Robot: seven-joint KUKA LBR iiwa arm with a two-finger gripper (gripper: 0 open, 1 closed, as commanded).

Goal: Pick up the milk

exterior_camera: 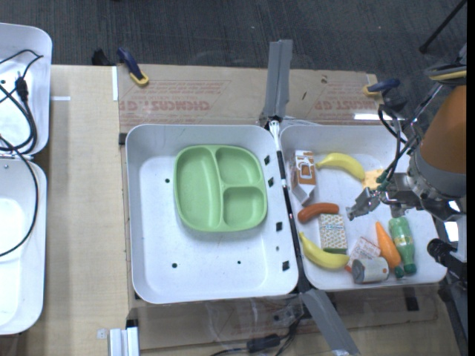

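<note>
The milk [303,172] is a small white and brown carton lying near the left wall of the right bin [293,199], towards the back. My gripper [361,203] hangs over the middle of the right bin, to the right of the milk and apart from it. Its fingers stand open with nothing between them. The arm comes in from the right, with its orange band above the bin's right edge.
Around the gripper lie a banana [340,163], a sausage [318,212], a cracker box [332,233], a second banana [320,253], a carrot [387,245], a green bottle [401,239] and a can [369,271]. The left bin [148,221] holds a green divided plate [220,188].
</note>
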